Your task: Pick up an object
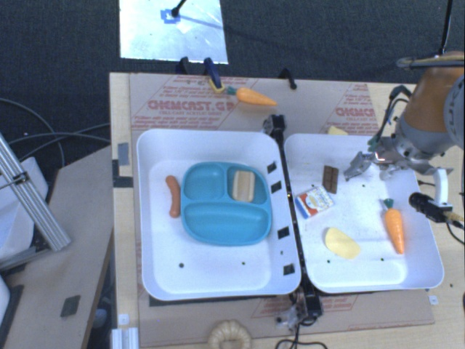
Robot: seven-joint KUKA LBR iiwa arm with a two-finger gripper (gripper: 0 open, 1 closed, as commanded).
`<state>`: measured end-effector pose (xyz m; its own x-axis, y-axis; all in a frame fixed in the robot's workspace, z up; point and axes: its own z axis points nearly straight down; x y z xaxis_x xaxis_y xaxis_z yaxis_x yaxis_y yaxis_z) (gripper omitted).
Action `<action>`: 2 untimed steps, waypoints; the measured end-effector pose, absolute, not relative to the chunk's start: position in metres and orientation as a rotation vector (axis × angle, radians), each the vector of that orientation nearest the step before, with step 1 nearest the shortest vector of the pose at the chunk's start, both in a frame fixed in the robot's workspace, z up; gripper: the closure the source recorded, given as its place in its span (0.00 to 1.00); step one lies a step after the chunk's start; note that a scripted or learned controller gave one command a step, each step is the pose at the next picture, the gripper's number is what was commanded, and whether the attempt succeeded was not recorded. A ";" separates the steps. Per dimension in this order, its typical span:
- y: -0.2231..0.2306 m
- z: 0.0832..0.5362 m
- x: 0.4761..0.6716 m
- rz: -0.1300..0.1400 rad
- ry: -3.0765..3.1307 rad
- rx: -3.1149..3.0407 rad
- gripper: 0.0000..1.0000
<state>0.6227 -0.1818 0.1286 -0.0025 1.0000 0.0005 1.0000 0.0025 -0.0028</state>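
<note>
Overhead, the claw (363, 164) hangs above the right bin (363, 275), holding nothing.

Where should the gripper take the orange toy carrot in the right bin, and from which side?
Probably across the thick upper body of the orange toy carrot, from straight above. It lies flat, clear of neighbours, tapering toward the near edge, so close across its width.

You look down at a slant from one fixed camera above the counter (218, 97), far enough to take in both bins (156, 195), the arm (432, 115) entering from the right.
</note>
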 end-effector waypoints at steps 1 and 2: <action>-0.181 0.082 0.623 0.001 -2.224 -2.219 0.00; -0.181 0.096 0.625 -0.004 -2.228 -2.222 1.00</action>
